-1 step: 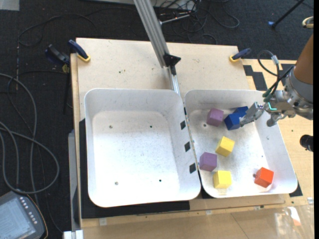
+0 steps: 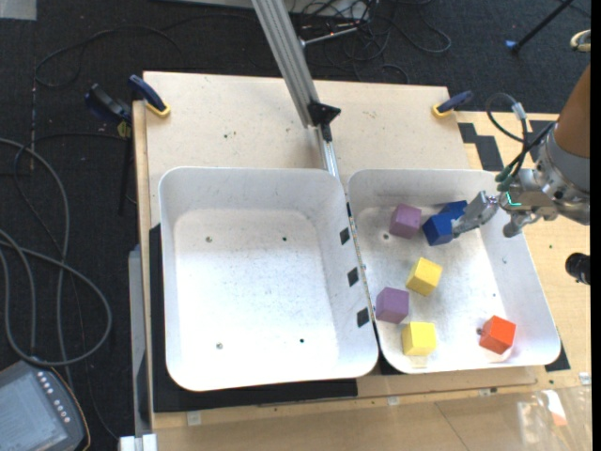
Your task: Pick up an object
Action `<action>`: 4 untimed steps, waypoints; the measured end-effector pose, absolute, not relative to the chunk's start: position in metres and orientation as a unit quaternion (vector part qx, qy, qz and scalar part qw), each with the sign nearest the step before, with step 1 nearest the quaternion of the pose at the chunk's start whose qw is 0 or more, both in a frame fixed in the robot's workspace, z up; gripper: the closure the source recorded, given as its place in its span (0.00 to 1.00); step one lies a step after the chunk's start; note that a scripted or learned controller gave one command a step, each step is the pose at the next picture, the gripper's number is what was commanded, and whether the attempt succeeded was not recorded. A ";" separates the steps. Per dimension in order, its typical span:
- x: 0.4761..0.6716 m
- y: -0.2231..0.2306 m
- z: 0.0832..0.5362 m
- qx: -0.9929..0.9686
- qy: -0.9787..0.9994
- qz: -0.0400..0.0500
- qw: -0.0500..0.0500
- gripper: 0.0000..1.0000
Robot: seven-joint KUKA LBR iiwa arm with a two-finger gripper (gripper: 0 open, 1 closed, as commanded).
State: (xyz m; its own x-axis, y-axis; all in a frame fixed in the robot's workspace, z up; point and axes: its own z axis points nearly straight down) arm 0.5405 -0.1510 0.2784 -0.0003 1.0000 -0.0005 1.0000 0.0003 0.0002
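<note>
Claw at the blue block in the right bin, upper right of centre.

You see the arm [image 2: 563, 172] reaching in from the right edge, with the claw [image 2: 467, 219] stretched leftward over the right bin [image 2: 526, 280]. Its tip touches the blue block [image 2: 441, 225], which sits just beside a purple cube [image 2: 406, 220] near the bin's upper wall; you cannot tell whether the claw is spread, pressed together, or pinching the block. Lower in the same bin lie a yellow cube [image 2: 424, 276], a second purple cube [image 2: 392, 303], another yellow cube [image 2: 419, 338] and an orange cube [image 2: 498, 334] at the lower right corner. The left bin [image 2: 188, 252] lies alongside on the worktop [image 2: 244, 120].
</note>
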 end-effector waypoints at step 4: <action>0.533 -0.143 0.151 0.707 0.707 0.000 0.001 1.00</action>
State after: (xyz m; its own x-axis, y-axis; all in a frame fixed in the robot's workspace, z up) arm 0.5334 -0.1429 0.1514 0.0004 1.0000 -0.0009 1.0000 -0.0004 0.0023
